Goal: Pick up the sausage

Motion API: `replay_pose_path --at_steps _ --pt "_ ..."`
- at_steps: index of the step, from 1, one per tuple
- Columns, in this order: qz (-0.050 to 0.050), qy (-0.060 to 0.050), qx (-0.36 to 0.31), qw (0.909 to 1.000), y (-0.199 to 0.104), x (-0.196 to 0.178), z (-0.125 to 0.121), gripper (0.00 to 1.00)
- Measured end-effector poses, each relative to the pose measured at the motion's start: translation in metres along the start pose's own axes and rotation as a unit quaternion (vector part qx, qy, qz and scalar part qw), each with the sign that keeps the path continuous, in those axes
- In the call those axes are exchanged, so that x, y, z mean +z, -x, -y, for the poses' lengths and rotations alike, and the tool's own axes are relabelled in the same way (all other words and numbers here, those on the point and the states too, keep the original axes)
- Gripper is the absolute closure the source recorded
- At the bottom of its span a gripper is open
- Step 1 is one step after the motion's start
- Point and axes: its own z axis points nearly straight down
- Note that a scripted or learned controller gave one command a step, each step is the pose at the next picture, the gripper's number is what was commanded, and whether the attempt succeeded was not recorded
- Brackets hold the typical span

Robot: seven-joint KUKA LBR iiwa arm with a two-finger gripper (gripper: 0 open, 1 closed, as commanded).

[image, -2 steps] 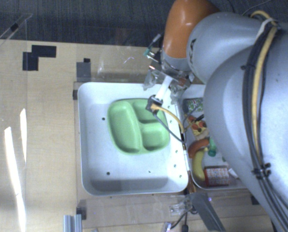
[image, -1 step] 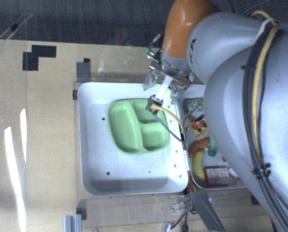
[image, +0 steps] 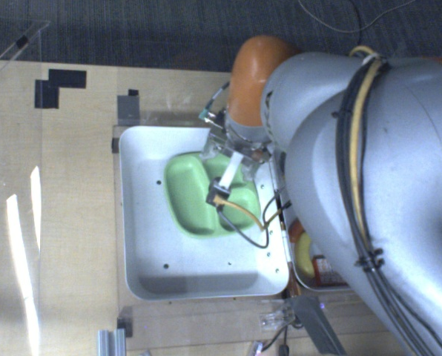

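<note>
My gripper (image: 232,150) hangs under the orange wrist band over the back right part of the left bin (image: 143,221). It is above the far edge of a light green dish-shaped thing (image: 195,199) lying in that bin. The wrist body hides what is right beneath it. The grey arm covers most of the right bin.
At the right bin's near left corner a yellow thing (image: 303,256) and a red thing (image: 323,270) peek out from under the arm. The left bin's white floor lies bare to the left and front of the green thing. A clear panel (image: 21,199) stands to the left on the bench.
</note>
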Motion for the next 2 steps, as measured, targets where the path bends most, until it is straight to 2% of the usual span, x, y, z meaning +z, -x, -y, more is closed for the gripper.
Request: replay_pose_path --at_steps 1,2 --pt "0.008 -0.01 -0.048 0.9988 -0.103 0.023 0.026 0.0" --pt "0.005 -0.007 -0.059 0.9982 -0.108 -0.007 0.028 0.0"
